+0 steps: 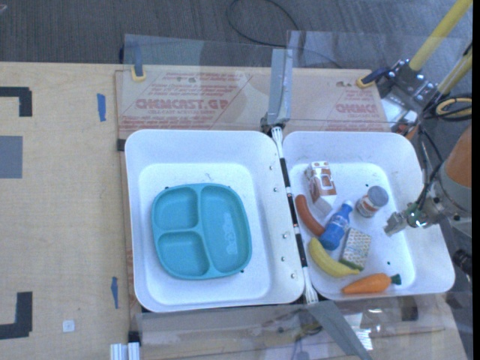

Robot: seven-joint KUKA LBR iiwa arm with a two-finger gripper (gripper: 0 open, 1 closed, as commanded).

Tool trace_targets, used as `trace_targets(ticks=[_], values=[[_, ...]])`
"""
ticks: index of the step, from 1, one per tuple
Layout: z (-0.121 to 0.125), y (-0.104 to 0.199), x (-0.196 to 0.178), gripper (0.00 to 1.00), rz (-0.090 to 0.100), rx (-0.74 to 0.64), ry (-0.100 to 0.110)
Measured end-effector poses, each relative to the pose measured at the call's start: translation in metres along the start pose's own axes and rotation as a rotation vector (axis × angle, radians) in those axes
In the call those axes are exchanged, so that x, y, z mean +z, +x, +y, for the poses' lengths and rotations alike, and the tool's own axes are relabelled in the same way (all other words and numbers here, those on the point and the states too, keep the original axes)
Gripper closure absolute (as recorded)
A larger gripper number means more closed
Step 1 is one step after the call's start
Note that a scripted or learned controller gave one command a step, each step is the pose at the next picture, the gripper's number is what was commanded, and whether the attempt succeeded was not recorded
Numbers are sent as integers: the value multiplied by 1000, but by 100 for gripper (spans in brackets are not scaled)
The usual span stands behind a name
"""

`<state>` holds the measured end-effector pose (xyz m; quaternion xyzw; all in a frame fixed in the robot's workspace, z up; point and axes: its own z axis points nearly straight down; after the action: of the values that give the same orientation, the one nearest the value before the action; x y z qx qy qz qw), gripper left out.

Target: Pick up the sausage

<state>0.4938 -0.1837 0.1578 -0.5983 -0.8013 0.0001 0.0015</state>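
— Nearest the lens: orange plastic carrot (367, 283), just below-left of the two-finger gripper (410, 217).
— Reddish-brown sausage (306, 212)? 
— Well left of gripper, beyond blue bottle (337, 226), long axis slanting down-right. Finger spread: cannot tell; nothing visibly held.

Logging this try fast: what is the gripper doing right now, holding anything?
Gripper: over the right bin's right side, apart from the sausage; nothing seen in it; open or shut cannot be told.
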Motion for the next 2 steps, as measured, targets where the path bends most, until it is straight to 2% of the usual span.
trace_targets(ticks=[1,2], values=[[-10,15,2,100,0,-197,-1],[-11,13,32,100,0,-471,-1]])
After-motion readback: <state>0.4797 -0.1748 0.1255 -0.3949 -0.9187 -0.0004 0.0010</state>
